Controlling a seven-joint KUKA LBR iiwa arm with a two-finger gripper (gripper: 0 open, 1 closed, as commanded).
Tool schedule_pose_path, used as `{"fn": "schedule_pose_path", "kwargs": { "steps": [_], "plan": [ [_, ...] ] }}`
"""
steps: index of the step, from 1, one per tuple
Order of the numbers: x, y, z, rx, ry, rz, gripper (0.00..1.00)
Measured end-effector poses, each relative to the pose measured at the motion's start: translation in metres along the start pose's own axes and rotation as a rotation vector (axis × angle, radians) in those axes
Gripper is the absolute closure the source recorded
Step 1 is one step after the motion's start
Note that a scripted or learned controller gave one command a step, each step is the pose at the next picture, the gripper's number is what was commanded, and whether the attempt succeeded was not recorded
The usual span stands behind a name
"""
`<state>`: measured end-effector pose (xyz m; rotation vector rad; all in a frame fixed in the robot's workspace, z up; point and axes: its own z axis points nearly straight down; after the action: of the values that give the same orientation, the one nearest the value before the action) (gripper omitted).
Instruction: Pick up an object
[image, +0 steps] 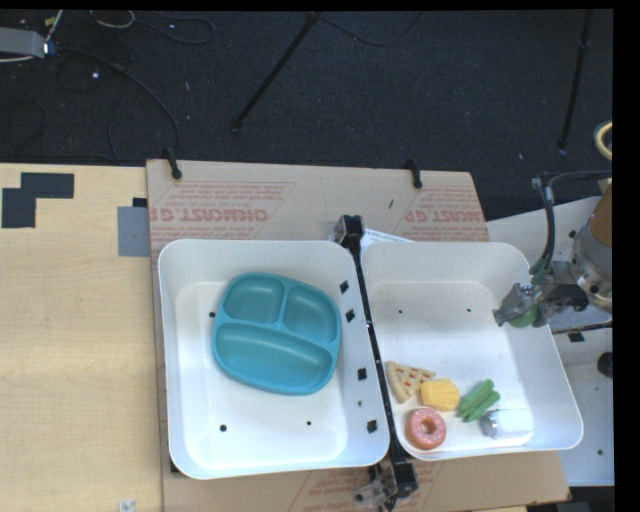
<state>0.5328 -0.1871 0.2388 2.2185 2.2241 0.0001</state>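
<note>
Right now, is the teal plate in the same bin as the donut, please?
No, the teal plate lies in the left bin, the donut in the right bin.

Arm came in from the right, only its wrist end in frame. Gripper (517, 308) sat at the arm's far left tip, fingers pointing left and slightly down, grey-green at the tips. Behind the jaws, to their right, was the dark wrist block, then the tan-grey arm body. A thin cable looped up above the jaws and back right. Nothing seen between the jaws
</note>
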Motion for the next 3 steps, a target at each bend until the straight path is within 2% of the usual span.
{"fn": "schedule_pose_path", "kwargs": {
  "steps": [3],
  "plan": [
    [0.166,0.021,0.028,0.005,0.003,-0.003,1.0]
  ]
}}
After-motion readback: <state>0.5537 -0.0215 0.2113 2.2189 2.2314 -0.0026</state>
